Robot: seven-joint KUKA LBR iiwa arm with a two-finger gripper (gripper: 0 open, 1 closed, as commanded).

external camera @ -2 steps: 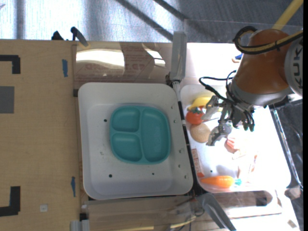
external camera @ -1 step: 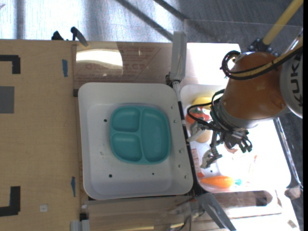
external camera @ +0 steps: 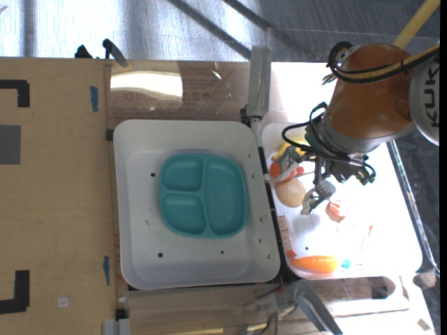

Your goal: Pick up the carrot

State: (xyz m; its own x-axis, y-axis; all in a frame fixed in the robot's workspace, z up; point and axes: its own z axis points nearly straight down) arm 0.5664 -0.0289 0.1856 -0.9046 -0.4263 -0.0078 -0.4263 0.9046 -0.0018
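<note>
The carrot lies flat on the floor of the right bin, down near its front edge, with its length running left to right. Nothing is touching it. A small blue bit sits just beside its right end.

Up at about twelve o'clock from the carrot, the hand hangs over the middle of the same bin, well apart from the carrot. Its fingers look spread a little, with nothing pinched between them. At nine o'clock from the hand, just beside it, sits a pale tan rounded thing, perhaps a potato, and at about eleven o'clock from the hand there is a small heap of red and yellow pieces, too jumbled to name. At three o'clock from the hand lies a small reddish piece.

Above the hand rises the arm, its wide orange band wrapped with black cables.

The left bin holds a teal divided plate in its middle. Beyond that, at nine o'clock, the desk is covered with brown cardboard bearing black marks and bits of blue tape.
</note>
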